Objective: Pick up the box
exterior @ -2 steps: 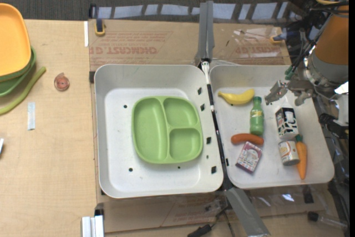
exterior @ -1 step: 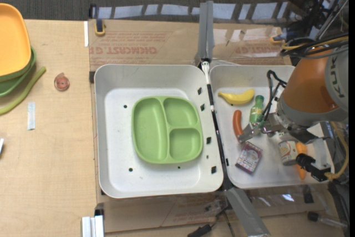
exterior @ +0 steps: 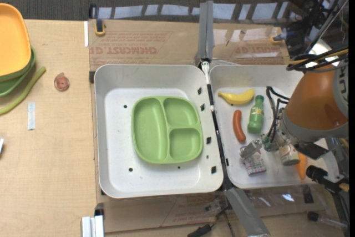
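arm bent low over right bin [exterior: 233, 177]; gripper [exterior: 270, 144] near box [exterior: 254, 159], grip perhaps unclear.

Small box [exterior: 254, 161], tilted, right bin's [exterior: 238, 177] floor

Even overhead light is falling across the bench [exterior: 50, 175], bright without being harsh. The white bins [exterior: 111, 175] are glaring slightly, their rims nearly washing out. Soft shadows are pooling under the green tray [exterior: 166, 129]. The dark floor beyond is staying dim. Detail is softening and smearing around the small items at right.
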Action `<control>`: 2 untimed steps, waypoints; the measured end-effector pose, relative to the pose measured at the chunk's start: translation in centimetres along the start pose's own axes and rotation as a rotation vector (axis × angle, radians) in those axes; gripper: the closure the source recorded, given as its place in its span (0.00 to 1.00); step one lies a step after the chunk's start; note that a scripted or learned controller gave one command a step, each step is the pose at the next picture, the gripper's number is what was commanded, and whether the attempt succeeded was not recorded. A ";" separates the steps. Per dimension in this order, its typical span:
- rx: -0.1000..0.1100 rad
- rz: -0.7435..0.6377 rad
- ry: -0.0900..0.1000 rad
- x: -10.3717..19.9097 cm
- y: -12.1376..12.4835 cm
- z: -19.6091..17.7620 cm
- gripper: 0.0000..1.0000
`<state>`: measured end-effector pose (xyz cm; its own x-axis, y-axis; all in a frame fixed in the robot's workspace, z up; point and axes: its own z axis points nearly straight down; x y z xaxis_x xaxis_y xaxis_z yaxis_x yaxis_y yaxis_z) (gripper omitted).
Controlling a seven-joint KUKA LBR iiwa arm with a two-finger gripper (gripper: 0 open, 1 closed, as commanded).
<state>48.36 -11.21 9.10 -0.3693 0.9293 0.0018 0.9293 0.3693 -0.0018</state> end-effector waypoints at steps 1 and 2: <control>0.000 0.003 0.000 -0.1 0.0 -0.9 1.00; 0.000 0.063 -0.002 3.8 6.1 -10.0 1.00</control>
